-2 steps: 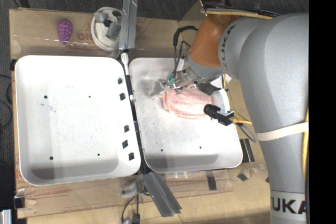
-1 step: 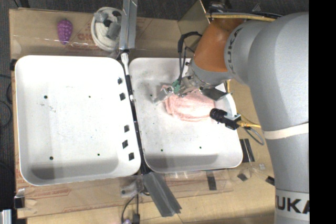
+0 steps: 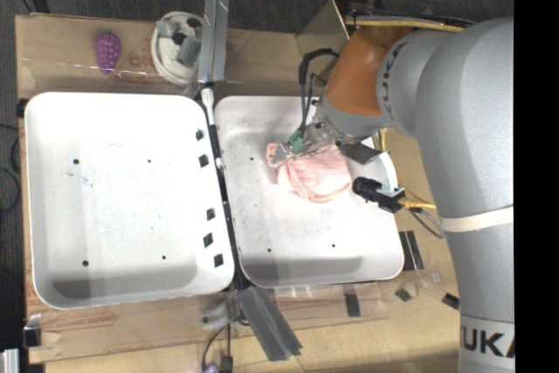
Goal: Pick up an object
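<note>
White lettering (image 3: 485, 345) low on the grey arm (image 3: 454, 118) at the near right read as part of the KUKA name, cut short at the edge; no other writing could be made out, though faint reddish print on the brown worktop (image 3: 61, 35) was too dim to read. The right bin (image 3: 262, 249) held a crumpled pink cloth (image 3: 316, 176), lying right of the bin's middle and toward its far half, well apart from the near wall; the gripper (image 3: 300, 141) stood at the cloth's far left corner, right on its edge, and whether it was released, clenched or grasping the cloth could not be told. The orange band (image 3: 354, 79) hung over the far right corner of that bin, and the arm's bulk covered the bin's right rim. The left bin (image 3: 113, 188) showed a white floor with a few small dark dots. A row of small black clips (image 3: 210, 215) ran along the seam where the two bins met. On the worktop beyond the left bin lay a small purple knobbly thing (image 3: 107, 51), like a bunch of grapes; to its right sat a white round roll (image 3: 175, 48), touching an upright grey bar (image 3: 214, 31) that stood at the far end of the seam.
</note>
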